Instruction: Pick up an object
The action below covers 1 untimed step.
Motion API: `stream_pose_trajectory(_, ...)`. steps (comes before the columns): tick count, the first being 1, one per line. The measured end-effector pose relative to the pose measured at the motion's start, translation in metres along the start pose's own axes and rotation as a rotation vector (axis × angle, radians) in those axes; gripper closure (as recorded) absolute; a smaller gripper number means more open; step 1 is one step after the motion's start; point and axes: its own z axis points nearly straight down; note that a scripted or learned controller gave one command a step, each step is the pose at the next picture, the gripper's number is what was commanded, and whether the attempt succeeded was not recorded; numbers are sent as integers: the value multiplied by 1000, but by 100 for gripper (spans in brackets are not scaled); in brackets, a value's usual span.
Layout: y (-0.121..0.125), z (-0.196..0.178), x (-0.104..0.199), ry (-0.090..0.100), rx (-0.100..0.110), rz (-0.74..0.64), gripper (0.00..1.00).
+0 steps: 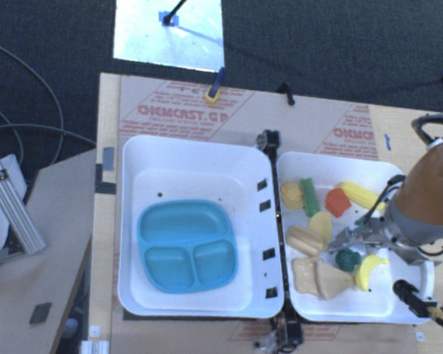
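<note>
The arm's gripper [348, 242] is low in the right bin [379, 308], its tip among a tight cluster of toy foods, right by a dark green piece [346, 259] and a banana [367, 271]. Whether the fingers are spread or closed cannot be told from here, nor whether anything is between them: the metal tip is small and blurs into the pieces around it. The likely target is the dark green piece or the pale roll [304, 240] just to the left of the tip. The main risk, as I judge it, is crowding: the fingers could land on two pieces at once, push the banana or the bread slices [320, 278] aside, or close on a rounded edge that slips out. The orange wrist covers the bin's right part, so anything lying under it is hidden. The left bin [139, 204] holds a blue divided tray [188, 245], well apart from the work.
</note>
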Motion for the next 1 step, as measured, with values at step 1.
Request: stream_pose_trajectory(1,-43,-1,7,0,-4,-4,0)
